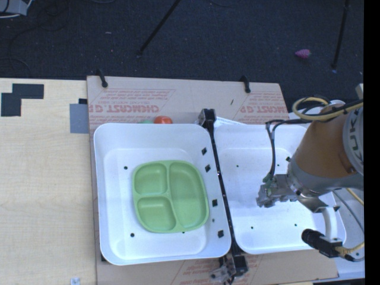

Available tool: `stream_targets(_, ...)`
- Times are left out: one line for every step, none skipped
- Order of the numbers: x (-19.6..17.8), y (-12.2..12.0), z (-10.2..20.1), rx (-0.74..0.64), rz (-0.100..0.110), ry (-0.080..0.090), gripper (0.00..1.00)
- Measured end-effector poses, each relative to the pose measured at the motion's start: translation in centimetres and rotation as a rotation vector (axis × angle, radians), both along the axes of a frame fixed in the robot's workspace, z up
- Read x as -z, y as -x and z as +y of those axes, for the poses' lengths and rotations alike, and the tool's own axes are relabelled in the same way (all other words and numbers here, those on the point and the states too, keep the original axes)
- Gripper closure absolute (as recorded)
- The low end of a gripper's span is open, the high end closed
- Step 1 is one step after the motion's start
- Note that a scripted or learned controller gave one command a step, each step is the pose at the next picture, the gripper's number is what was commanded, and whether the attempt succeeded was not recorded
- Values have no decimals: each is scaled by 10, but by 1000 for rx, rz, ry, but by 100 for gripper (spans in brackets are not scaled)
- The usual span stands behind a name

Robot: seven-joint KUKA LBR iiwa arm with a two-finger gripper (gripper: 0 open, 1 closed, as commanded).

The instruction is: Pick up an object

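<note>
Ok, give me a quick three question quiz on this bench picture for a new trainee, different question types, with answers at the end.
1. True or false: the green divided plate lies in the left bin.
2. Multiple choice: over which place is the gripper? A) the left bin B) the right bin C) the cardboard behind the bins
3. Fill in: the plate has ___ compartments.

Key:
1. True.
2. B; the arm reaches in from the right of the view and the gripper is over the right bin's floor.
3. Three.
</note>
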State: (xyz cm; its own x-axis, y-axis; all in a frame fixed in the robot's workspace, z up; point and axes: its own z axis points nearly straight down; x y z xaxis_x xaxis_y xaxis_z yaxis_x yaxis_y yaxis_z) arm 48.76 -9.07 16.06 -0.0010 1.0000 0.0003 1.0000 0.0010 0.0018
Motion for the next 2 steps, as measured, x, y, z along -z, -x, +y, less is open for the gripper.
stream_targets(-51, 3, -11, 2, -1, 1, 100)
stream_targets(-104, 2, -12, 1, -1, 1, 100)
